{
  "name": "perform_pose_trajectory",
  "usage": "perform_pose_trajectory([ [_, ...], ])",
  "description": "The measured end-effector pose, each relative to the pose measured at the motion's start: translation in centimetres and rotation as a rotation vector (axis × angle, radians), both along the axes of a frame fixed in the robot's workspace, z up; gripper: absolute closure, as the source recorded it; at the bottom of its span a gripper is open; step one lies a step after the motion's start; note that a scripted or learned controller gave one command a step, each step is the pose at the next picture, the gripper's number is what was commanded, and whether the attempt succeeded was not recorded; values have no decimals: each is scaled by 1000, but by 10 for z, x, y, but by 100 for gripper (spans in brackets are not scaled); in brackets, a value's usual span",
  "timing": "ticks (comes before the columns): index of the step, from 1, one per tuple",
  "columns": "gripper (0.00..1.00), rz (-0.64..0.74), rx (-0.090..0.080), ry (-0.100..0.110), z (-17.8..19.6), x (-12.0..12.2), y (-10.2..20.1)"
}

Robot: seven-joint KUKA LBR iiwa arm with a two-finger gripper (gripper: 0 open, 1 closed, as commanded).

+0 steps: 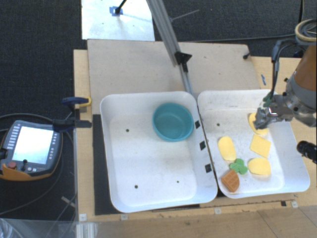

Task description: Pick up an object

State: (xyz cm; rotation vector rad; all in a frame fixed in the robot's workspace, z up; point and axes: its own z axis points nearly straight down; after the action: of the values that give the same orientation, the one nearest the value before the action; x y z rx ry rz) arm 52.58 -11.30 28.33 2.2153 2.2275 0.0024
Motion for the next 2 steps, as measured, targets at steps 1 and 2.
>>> perform_pose_trajectory([
  [1,100,-1,0,1,-11,-9,45],
  [2,100,-1,0,1,-23,-3,97],
])
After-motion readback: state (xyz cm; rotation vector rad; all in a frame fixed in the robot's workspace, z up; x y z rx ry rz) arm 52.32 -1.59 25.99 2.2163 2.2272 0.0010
